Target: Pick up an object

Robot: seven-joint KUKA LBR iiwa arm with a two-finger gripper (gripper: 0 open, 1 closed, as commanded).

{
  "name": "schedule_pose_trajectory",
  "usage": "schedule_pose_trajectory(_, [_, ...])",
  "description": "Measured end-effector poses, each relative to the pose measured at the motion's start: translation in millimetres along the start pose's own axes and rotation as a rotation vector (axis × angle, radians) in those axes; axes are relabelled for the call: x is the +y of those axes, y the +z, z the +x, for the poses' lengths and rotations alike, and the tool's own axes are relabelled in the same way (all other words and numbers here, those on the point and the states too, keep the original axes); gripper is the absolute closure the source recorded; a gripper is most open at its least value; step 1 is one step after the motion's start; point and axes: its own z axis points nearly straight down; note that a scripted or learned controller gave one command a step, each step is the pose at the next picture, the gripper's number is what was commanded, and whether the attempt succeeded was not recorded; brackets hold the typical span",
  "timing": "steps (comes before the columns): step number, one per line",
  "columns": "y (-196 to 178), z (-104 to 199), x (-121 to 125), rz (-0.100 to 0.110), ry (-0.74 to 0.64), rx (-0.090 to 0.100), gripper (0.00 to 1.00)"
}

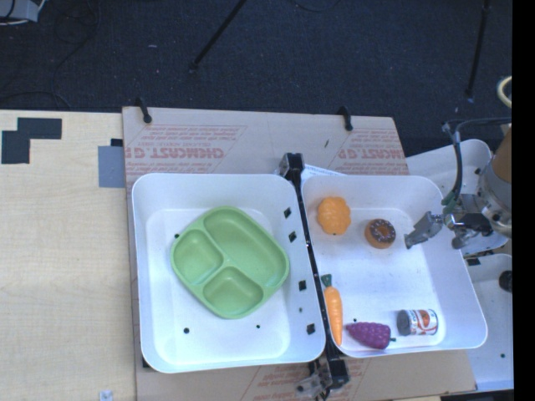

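The right bin holds an orange fruit, a brown donut, a carrot, a purple bunch of grapes and a small can lying on its side. My gripper hangs over the bin's right edge, open, with nothing between its fingers. One finger points left toward the donut, a short gap away from it. The can lies well below the gripper.
The left bin holds a green divided plate. A black divider runs between the bins. Cardboard lies under both bins, with a wooden bench to the left. Cables hang by the arm at the right.
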Motion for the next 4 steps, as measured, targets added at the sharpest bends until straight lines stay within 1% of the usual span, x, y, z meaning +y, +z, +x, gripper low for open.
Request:
schedule_pose_trajectory(1, [44.6,4.6,-3.7,0.005,0.000,0.001,0.00])
schedule_pose_trajectory(2, [88.1,4.2,-5.9,0.005,0.001,0.002,0.00])
schedule_pose_trajectory(3, [152.1,2.8,-9.0,0.005,0.001,0.002,0.00])
schedule_pose_trajectory(4, [138.7,1.5,-8.1,0.002,0.005,0.001,1.00])
